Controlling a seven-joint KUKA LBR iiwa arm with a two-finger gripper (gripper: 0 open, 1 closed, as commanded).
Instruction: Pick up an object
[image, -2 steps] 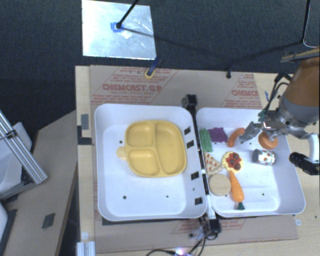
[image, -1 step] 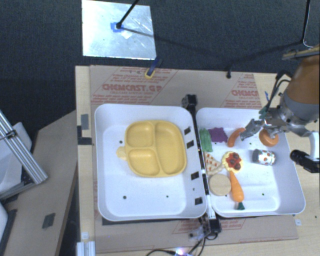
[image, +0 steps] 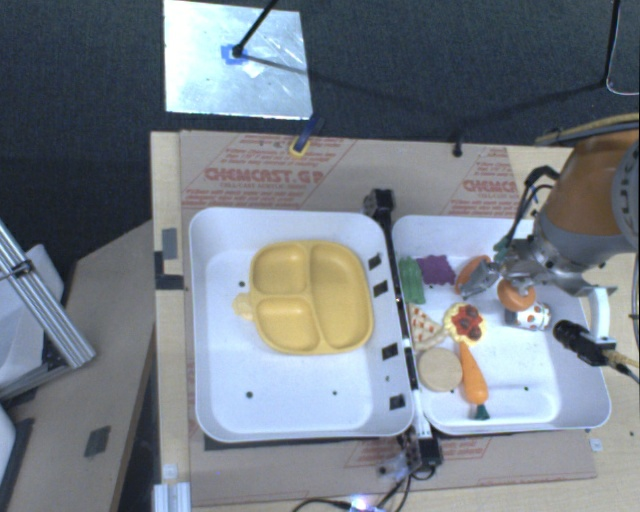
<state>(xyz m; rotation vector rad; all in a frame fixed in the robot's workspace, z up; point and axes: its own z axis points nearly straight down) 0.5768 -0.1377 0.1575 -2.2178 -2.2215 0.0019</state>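
Note:
The right bin (image: 540, 400) holds several toy foods: a green piece (image: 411, 280), a purple piece (image: 436, 268), an orange piece (image: 468, 270), a pizza slice (image: 426, 326), a red-topped round piece (image: 465, 320), a tan disc (image: 439, 369) and a carrot (image: 473, 374). An orange ball (image: 517, 294) and a white spotted piece (image: 531, 317) lie near the bin's right side. My gripper (image: 497, 272) hangs low over the upper right of this bin, between the orange piece and the orange ball. The arm's wrist hides what is directly under it.
The left bin (image: 215, 330) holds a yellow divided plate (image: 305, 297). A black divider with clips (image: 398, 330) runs between the bins. A black fitting (image: 580, 342) on the arm juts over the right bin's right rim. A silver sheet (image: 238, 60) lies behind the bench.

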